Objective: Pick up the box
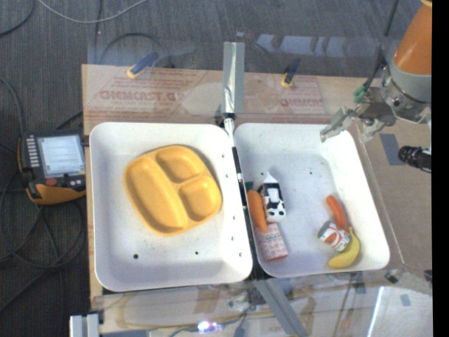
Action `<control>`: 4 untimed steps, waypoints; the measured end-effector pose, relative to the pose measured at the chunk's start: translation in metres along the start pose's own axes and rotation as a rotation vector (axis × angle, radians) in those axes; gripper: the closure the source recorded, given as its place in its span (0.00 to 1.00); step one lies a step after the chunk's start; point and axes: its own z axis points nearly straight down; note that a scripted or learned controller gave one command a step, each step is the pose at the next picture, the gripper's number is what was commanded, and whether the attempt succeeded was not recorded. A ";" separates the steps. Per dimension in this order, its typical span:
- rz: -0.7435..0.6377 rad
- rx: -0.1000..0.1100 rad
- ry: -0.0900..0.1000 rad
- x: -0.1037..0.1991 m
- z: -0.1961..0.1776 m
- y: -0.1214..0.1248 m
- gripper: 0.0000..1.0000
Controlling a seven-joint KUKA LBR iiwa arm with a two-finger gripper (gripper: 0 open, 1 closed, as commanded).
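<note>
Gripper (345, 126) hovers over the right bin's (309, 146) far rim, fingers spread wide, gripping nothing. The box (271, 242), reddish and possibly a carton, lies flat near the bin's left wall, beside a carrot (257, 210).

My arm (414, 41) is orange above a grey wrist. Both bins (105, 188) are white. The left one holds a yellow tray (173, 188). In the right bin (309, 160) lie an orange carrot (257, 210), a black-and-white cow-patterned toy (272, 200), a red-and-white box (271, 243), a yellow banana (346, 253) and a second orange carrot (337, 211).
</note>
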 end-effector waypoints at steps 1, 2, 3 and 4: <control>-0.027 0.001 -0.004 -0.043 0.115 0.050 0.00; -0.121 -0.005 -0.002 0.043 0.178 -0.021 0.00; -0.122 -0.001 0.001 0.044 0.170 -0.021 1.00; -0.121 -0.001 0.000 0.044 0.170 -0.021 0.00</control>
